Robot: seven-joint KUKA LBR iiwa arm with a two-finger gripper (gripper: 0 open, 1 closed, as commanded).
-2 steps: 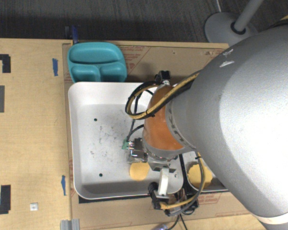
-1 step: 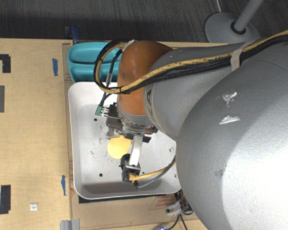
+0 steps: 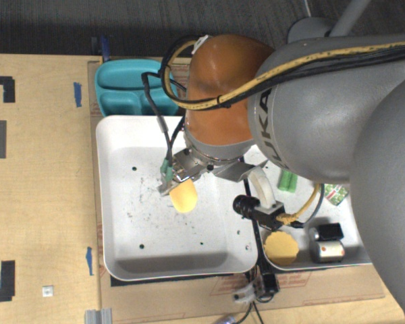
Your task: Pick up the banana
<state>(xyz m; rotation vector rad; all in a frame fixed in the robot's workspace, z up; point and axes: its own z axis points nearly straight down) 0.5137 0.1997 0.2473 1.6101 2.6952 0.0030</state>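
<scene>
The pincer (image 3: 174, 179) was observed low over the middle of the left white bin (image 3: 121, 248), directly above a yellow item, taken to be the banana (image 3: 183, 198), which appeared to touch its tip, though whether it was gripped or how far the pincer stood open could not be determined.

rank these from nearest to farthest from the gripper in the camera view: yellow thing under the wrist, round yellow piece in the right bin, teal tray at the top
1. Yellow thing, directly at the gripper, left bin.
2. Round yellow piece, lower right, in the right bin.
3. Teal tray, beyond the left bin's top edge; close to the second, hard to separate.
</scene>
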